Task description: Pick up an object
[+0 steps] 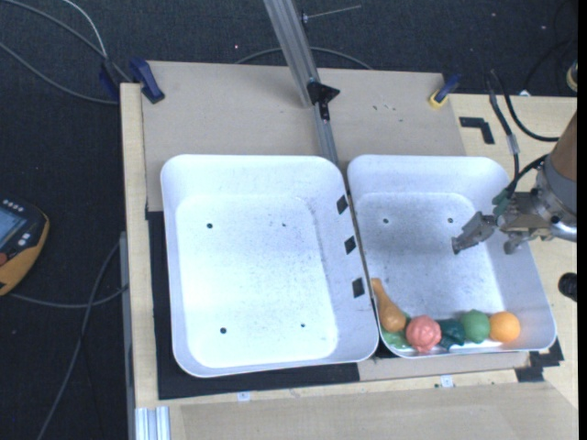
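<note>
Several small toys lie in a row along the near edge of the right bin [431, 186]: an orange carrot-shaped piece [389, 308], a pink ball [423, 333], a dark teal piece [452, 335], a green ball [475, 324] and an orange ball [505, 326]. My gripper [488, 240] hangs over the right side of this bin, above and behind the toys, well apart from them. Its fingers [469, 233] are spread open with nothing between them.
The left bin [248, 264] sits beside the right one, with black clips along the shared rim. A slanted metal post [292, 39] rises from the bench behind the bins. Cables run over the dark floor at the left and at the far right.
</note>
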`<act>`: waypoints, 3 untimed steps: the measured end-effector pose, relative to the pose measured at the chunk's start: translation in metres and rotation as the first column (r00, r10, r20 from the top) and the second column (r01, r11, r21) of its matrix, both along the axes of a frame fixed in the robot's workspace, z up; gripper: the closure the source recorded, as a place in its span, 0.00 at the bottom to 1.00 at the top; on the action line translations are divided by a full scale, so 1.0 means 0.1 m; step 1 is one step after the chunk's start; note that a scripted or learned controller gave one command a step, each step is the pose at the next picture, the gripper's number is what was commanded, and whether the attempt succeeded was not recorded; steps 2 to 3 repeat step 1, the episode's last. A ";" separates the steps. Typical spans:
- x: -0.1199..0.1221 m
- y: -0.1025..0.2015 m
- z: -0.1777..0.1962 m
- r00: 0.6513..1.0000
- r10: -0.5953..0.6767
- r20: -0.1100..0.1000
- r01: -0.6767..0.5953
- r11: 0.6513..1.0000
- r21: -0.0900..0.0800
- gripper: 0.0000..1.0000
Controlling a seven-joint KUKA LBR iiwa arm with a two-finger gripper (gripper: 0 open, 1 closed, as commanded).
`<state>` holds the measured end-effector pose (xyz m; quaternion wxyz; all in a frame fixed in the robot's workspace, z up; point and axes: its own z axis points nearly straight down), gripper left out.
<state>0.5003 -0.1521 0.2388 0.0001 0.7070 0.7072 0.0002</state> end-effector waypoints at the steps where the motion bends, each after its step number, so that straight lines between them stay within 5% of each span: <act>1: -0.19 -0.34 0.79 1.000 -0.003 0.007 0.003 1.000 -0.003 0.00; 3: -0.19 -0.34 0.79 1.000 -0.003 0.007 0.003 1.000 -0.003 0.00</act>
